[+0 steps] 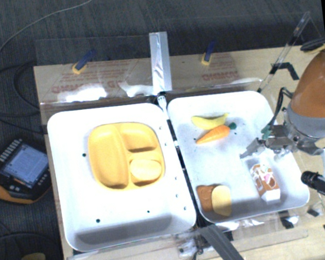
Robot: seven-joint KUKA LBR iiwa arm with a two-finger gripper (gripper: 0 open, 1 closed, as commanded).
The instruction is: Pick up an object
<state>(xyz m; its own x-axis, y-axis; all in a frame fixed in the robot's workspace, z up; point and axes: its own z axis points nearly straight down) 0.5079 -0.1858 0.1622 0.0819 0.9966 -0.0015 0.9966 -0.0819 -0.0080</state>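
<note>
Camera view: looks down at a slant on a tabletop [243,65] bearing two shallow white bins side by side.
Left bin [80,226]: holds a yellow divided tray [124,154], lying flat near the bin's middle.
Right bin [229,165]: holds five things, listed below.
Banana [208,120]: yellow, at the far side of the right bin, just above the carrot.
Carrot [213,134]: orange with a green tip pointing right, lying close under the banana.
Carton [265,181]: small white box with a printed face, lying flat near the bin's right wall, just below the hand.
Brown round piece [205,197]: near the front wall, touching the pale piece.
Pale yellow piece [221,200]: just right of the brown one, partly over it.
Arm [316,100]: grey with an orange band, reaching in from the right over the bin's right edge.
Hand [265,142]: low over the right side of the right bin, just above the carton; how far it is open I cannot tell, and nothing is seen gripped in it.
Pendant [16,172]: orange and black with a screen, on the floor left of the tabletop.
</note>
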